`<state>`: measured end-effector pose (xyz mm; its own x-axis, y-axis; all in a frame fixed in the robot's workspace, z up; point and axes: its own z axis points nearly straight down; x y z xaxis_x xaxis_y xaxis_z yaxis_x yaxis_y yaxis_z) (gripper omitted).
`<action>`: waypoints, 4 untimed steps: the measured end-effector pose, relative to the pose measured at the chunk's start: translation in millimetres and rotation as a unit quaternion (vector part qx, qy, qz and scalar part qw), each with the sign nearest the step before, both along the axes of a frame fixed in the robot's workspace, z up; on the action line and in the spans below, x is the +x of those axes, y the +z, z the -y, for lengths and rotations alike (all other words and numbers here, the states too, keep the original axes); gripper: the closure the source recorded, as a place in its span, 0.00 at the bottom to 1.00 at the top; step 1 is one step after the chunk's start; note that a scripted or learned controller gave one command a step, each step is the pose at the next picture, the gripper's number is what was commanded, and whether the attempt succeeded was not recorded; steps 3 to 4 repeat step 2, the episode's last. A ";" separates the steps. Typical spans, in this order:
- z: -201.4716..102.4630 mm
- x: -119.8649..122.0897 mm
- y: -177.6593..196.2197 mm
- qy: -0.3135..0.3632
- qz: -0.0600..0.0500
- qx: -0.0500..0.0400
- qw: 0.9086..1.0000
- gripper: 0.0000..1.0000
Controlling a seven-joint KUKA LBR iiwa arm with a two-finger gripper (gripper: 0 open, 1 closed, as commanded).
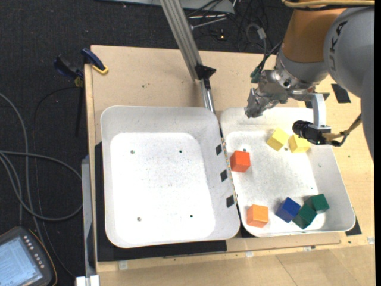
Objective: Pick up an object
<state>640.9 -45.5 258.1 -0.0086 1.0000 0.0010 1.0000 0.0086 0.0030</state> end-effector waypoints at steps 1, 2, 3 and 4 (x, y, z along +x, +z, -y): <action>-55.1 2.6 -14.1 0.000 -0.002 0.000 1.000 1.00; -114.5 4.4 -13.2 0.000 -0.001 0.000 1.000 1.00; -114.5 4.4 -13.2 0.000 -0.001 0.000 1.000 1.00; -114.5 4.4 -13.2 0.000 -0.001 0.000 1.000 1.00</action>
